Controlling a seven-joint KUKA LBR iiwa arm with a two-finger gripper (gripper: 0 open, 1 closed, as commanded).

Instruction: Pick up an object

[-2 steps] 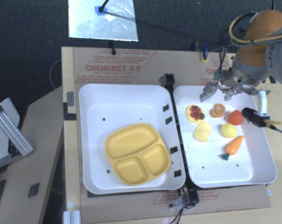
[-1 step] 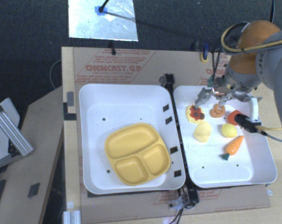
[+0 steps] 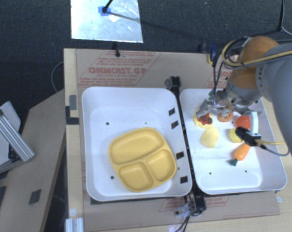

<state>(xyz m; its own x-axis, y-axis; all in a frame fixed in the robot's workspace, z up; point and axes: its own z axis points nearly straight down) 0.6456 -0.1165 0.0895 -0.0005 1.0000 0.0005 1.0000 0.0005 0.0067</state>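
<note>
Camera view shows, at the far left, a pale wooden side bench point(image 3: 37, 144) with a silver aluminium rail point(image 3: 8, 129) lying across it, then the cardboard-covered bench point(image 3: 122, 64) bearing two shallow white bins. The left white bin point(image 3: 95, 105) holds a yellow three-compartment plastic tray point(image 3: 142, 158), set flat and slightly turned, probably as a place to receive items. The right white bin point(image 3: 267, 178) holds the candidates for picking: a pale yellow rounded plastic piece point(image 3: 210, 137), a small yellow-and-red toy point(image 3: 203, 122) just above it, an orange carrot-shaped toy point(image 3: 241, 152) and a red-orange piece point(image 3: 243, 122) further right. The grey two-finger gripper point(image 3: 206, 109) hangs low over the yellow-and-red toy, apparently lined up for a grasp; I cannot tell how its claw stands. Dark carpet point(image 3: 30, 28) surrounds the bench, with a shiny metal sheet point(image 3: 106, 13) behind it.
</note>
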